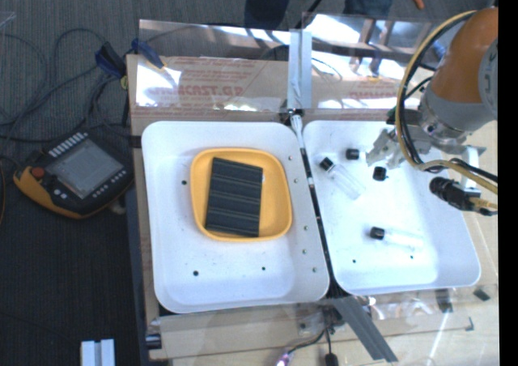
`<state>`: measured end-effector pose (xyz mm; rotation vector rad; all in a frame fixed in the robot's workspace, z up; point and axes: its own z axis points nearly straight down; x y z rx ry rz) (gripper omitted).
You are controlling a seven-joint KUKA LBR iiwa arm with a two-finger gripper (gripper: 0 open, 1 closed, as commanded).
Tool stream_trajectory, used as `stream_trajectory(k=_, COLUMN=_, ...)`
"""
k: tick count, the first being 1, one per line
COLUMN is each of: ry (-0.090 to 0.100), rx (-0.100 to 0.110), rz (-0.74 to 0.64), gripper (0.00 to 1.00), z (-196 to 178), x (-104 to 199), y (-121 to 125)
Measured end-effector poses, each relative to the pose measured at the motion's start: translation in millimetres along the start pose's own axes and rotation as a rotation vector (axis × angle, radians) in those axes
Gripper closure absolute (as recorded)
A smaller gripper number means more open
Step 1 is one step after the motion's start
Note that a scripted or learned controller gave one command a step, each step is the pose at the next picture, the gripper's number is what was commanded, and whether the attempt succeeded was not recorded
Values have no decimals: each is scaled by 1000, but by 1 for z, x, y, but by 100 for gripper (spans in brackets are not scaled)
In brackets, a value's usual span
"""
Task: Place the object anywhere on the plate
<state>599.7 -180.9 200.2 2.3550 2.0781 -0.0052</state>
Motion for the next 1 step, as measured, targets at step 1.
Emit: stream_trajectory(k=1, ry=0, rx=0, rz=0, gripper=0, z=0, x=0, y=0)
